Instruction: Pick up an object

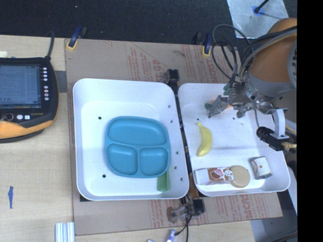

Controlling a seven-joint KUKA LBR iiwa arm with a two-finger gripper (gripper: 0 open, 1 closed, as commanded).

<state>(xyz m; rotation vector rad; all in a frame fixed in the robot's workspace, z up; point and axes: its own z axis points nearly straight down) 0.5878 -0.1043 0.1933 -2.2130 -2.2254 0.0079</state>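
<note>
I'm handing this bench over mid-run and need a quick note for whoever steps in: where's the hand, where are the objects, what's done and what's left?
Hand: over the far part of the right bin, above the banana; nothing seen in it.
Right bin: banana mid-left; flat packet, round tan disc and small white box along the near edge.
Left bin: blue divided plate, green item at its near right corner.
Done: no pick yet.
Left: grasp and lift one object.

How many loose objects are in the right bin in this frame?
3: a banana left of the middle, a flat snack packet along the near wall, and a small white-and-silver item toward the near right corner. The arm may hide others.
</note>
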